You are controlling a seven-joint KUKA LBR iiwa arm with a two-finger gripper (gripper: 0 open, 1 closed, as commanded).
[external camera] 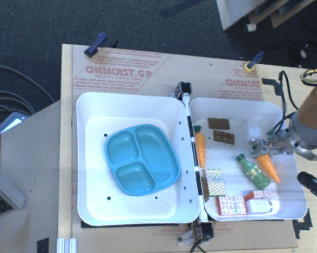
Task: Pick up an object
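Camera view is showing an orange carrot (268, 166) lying in the right bin (299, 206), near its right wall, with the gripper (264, 148) hanging just above its upper end; whether its grip is released or clenched I cannot tell. Judging by this, the arm is lining up for a grasp. The green bottle (254, 172) is crowding the carrot's left side

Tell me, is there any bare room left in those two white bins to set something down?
Yes. In the left bin, bare floor rings the blue divided plate. The right bin is crowded: carrots, chocolate pieces, a green bottle and small boxes. Its only bare patch lies mid-bin, between carrot and bottle.
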